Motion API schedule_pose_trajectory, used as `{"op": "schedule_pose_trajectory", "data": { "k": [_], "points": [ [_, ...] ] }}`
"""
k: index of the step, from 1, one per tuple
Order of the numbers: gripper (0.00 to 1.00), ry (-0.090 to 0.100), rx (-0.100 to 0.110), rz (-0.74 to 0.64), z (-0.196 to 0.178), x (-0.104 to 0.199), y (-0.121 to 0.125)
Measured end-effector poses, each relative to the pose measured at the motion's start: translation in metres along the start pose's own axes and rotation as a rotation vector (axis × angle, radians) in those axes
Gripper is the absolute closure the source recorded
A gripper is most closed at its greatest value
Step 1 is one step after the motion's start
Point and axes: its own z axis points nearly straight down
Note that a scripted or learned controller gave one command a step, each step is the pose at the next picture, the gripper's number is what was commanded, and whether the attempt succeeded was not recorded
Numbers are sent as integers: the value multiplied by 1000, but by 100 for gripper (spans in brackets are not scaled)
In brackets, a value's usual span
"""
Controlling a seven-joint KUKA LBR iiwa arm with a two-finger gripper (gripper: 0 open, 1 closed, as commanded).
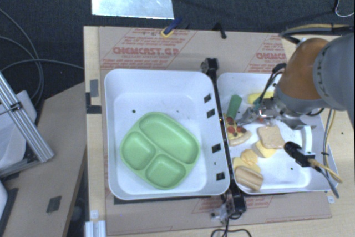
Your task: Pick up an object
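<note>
Camera view: two white bins sit side by side on a printed cardboard sheet (145, 48) on the bench (91, 119).

Left bin (161, 81): holds one green divided plate (160, 150) with three compartments, lying flat, towards the near half of the bin.

Right bin (288, 176): all the loose toy food is here, bunched along the bin's left side.
- green piece (234, 104), at the far left by the wall between the bins
- yellow piece (254, 98), just right of the green one, partly hidden by the arm
- pizza slice (237, 132), against the left wall, mid bin
- tan flat piece (270, 136), probably a toast slice, right of the pizza slice
- pale yellow pieces (248, 159), just below the toast; shape too blurry to call
- bun (249, 178), in the near left corner

Arm (333, 72) comes in from the right over the far half of the right bin, with the orange band (299, 72) above the wrist. Tool (250, 115) is low in the right bin, between the green piece and the tan piece, just above and right of the pizza slice. Whether it touches anything can't be told. Whether the tool is wide or narrow can't be told either, as the wrist blocks it and the frame is soft there. Nothing is visibly held.
</note>
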Motion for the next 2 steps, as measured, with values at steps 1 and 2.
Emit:
{"op": "schedule_pose_trajectory", "data": {
  "k": [1, 2],
  "points": [
    [0, -4, 6, 4, -7, 24, -88],
    [0, -5, 5, 0, -1, 23, -59]
  ]
}}
